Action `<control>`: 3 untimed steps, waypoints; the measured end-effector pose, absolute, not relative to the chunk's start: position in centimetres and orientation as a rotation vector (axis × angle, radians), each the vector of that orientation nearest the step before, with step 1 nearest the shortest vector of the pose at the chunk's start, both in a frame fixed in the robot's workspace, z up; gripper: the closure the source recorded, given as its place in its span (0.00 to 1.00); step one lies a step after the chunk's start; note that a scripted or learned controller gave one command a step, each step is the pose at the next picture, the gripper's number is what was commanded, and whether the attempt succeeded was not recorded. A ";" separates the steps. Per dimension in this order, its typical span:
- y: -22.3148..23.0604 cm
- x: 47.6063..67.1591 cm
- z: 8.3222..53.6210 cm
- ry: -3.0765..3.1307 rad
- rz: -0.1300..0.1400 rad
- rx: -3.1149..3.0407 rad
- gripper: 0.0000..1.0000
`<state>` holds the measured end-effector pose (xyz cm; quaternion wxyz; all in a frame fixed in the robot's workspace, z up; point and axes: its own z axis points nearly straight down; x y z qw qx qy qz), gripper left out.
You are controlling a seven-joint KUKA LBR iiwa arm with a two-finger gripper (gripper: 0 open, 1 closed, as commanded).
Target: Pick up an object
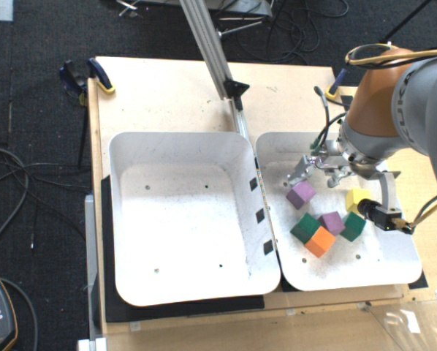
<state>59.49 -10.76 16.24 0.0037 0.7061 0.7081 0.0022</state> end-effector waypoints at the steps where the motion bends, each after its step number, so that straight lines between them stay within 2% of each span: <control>1: -10.1 57.6 9.2 2.222 -0.003 2.221 0.00; 2: -10.1 57.8 10.6 2.220 0.001 2.220 1.00; 3: -10.1 57.8 10.5 2.220 0.001 2.221 0.00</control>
